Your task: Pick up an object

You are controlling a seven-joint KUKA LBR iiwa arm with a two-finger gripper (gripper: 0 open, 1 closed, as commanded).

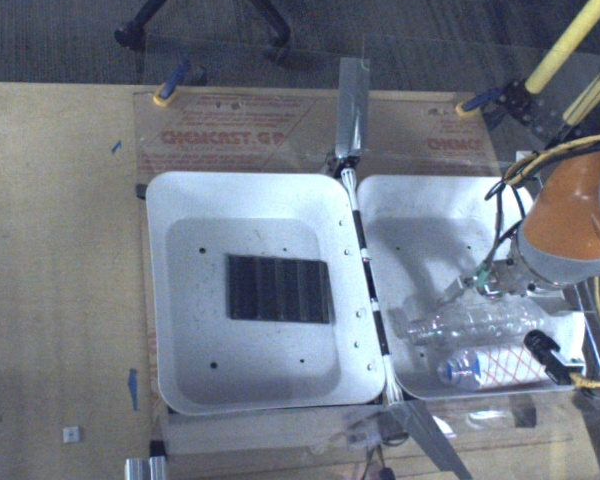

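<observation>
While reaching in from the right, hangs the two-finger gripper [483, 284] low inside the right-hand shallow white bin [420, 203], at the far edge of a clear crumpled plastic bottle [458, 322]. Cannot tell whether touching or just clear of it. Cannot tell either whether clenched or released: too small and too blurred against the pale floor. Shows nothing plainly caught, so claims no hold.

Finds the bottle lying on its side across the bin's near half, with a second clear bottle [490, 367], blue-capped and wrapped in a red-and-white criss-cross label, just beside and closer to the near wall. Probably lying so because round and light, prone to roll until checked by a wall or a neighbour.

Stands over the bottle from above, most likely because of the bin's raised walls barring any sideways reach. Seems aimed at the crumpled bottle as the task's thing: nearest to hand, with a body slim enough to pinch across.

Leaves alone the dark ribbed rectangular panel [279, 288] lying flat mid-floor in the left-hand shallow white bin [180, 203], well apart from the gripper. Judged a poor pick anyway, with no edge raised.

Worth minding: thin plastic likely to buckle or slip out under a squeeze.
</observation>
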